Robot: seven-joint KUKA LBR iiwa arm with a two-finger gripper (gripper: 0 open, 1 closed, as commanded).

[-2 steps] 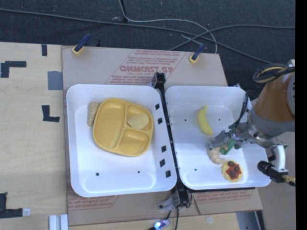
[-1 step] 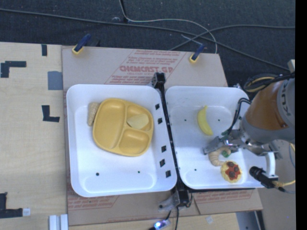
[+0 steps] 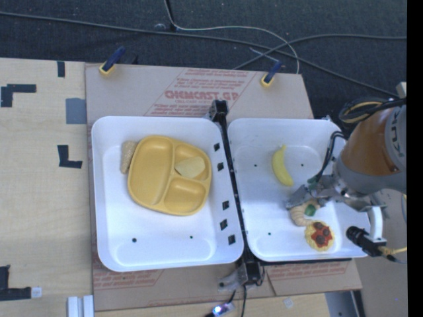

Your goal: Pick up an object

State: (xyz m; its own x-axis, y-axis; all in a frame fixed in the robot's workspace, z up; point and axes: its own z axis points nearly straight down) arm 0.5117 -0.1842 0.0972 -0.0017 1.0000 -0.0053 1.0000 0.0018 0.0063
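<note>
- A small tan, ridged object [image 3: 303,214] lies on the floor of the right bin [image 3: 259,239], toward the bin's 4 o'clock corner.
- The gripper [image 3: 305,201] sits just at the object's 12 o'clock, touching or nearly touching it; whether it is apart or together cannot be told.
- A small round pizza-like toy [image 3: 320,236] with red and dark toppings lies just at the tan object's 4 o'clock.
- A yellow banana [image 3: 282,166] lies at the tan object's 11 o'clock, apart from it.
- The grey arm with its orange band [image 3: 367,150] comes in from 3 o'clock over the right bin's edge.
- In the left bin [image 3: 158,246] lies a yellow divided plate [image 3: 166,177] holding a pale slice [image 3: 191,168] in its 2 o'clock compartment.
- A beige, rough-looking piece [image 3: 127,156] touches the plate's rim at 9 o'clock.
</note>
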